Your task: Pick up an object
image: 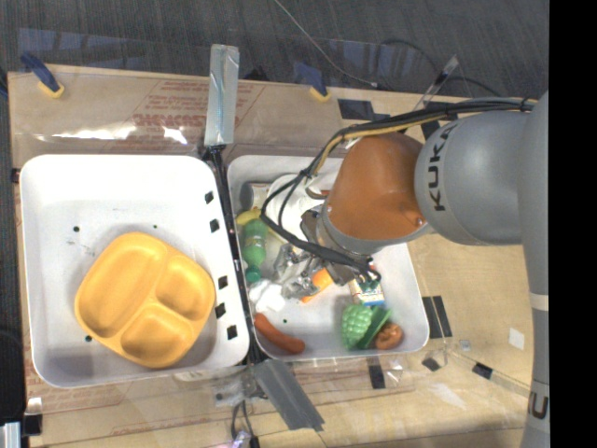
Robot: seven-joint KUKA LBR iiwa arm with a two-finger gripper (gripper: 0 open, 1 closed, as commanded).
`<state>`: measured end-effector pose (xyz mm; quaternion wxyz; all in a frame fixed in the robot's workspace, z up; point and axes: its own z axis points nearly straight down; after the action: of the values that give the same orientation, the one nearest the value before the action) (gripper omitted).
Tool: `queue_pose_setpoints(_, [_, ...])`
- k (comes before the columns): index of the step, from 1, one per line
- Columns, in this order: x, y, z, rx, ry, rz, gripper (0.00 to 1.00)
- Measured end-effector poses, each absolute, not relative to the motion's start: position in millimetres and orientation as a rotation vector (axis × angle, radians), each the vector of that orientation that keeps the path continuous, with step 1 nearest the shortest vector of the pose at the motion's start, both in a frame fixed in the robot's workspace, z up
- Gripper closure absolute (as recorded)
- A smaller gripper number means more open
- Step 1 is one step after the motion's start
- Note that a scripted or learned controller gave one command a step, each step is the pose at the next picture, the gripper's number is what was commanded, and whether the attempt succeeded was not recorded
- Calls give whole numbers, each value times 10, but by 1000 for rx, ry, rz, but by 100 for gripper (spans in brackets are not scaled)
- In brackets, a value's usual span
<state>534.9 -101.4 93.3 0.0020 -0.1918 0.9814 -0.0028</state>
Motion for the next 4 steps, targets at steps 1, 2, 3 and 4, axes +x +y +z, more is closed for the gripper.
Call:
queue_pose_setpoints(1, [5695,-920,2855,-739,3040,-10,100])
queue_pose_setpoints(2, [4879,-1394,1923,-1147,2927,3,100])
queue_pose_setpoints(3, [4864,-1466,916,-1554,2730,2,100])
queue_pose_setpoints(4, [5795,-1566,927,-1417,2801,-1,100])
